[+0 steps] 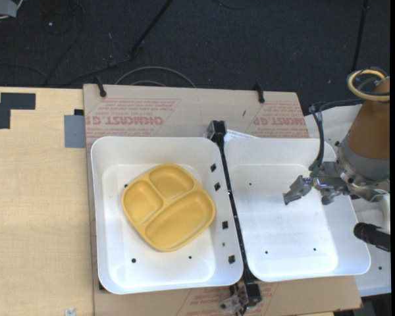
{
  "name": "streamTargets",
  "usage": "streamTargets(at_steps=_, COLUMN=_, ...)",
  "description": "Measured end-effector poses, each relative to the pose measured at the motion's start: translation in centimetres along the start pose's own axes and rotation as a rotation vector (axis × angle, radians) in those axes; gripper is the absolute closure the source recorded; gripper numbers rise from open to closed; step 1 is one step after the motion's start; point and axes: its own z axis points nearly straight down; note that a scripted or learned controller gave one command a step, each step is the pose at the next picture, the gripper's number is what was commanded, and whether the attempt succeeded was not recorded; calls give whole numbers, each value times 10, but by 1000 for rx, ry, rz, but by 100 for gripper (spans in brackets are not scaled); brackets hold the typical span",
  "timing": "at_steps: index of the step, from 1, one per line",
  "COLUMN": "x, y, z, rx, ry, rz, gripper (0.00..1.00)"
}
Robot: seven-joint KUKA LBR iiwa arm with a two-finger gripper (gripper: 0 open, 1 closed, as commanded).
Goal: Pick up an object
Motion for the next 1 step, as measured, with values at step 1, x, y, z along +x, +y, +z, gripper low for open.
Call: streamTargets(at_steps=1, x=0, y=3, z=-6, rx=-13, ry=-2, rz=-3, gripper=0)
